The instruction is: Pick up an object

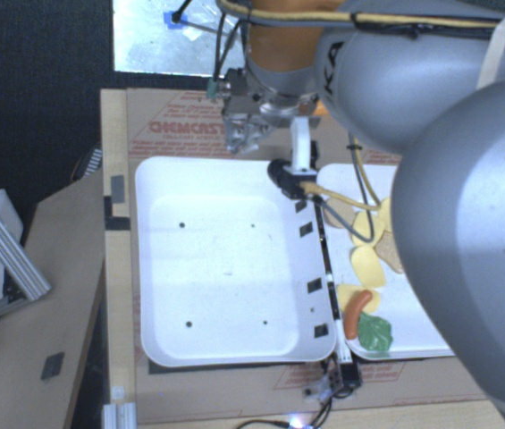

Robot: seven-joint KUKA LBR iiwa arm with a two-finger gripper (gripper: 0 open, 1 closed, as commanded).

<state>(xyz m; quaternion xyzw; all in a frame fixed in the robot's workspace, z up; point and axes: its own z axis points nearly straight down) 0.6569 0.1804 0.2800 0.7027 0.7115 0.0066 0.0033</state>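
The hand (pixel 245 134) is hovering near the far edge of the tabletop, just past the far rim of the left bin (pixel 207 239), seemingly to stay clear of the bin walls. It is blurred, so I cannot tell if it is apart or together. The yellow pieces (pixel 368 266), orange piece (pixel 357 313) and green piece (pixel 375 332) are lying in the right bin (pixel 399 354), toward the near edge, crowding against the dividing wall and leaving little room on that side.

A white bin (pixel 225 266) sits beside a second bin (pixel 408 329) on red-printed brown cardboard (pixel 176 128), a silver rail (pixel 6 248) off left, a shiny metal plate (pixel 158 25) beyond.
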